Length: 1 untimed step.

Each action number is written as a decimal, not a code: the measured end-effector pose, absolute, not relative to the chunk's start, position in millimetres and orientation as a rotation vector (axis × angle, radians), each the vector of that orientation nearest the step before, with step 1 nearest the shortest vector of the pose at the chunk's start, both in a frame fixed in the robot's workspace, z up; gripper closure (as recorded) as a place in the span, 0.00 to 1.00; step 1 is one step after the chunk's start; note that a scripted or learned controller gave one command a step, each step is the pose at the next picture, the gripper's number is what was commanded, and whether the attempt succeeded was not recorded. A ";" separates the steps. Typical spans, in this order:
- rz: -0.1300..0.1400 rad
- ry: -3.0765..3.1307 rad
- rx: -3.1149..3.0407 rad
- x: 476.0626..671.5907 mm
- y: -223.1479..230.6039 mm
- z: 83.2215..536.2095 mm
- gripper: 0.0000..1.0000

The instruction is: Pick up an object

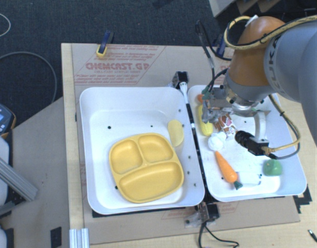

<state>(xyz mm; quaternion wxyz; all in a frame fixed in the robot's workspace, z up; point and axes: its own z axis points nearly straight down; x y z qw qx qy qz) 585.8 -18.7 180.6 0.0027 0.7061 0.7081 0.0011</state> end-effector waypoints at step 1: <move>0.010 2.214 2.218 557.8 -33.0 275.6 1.00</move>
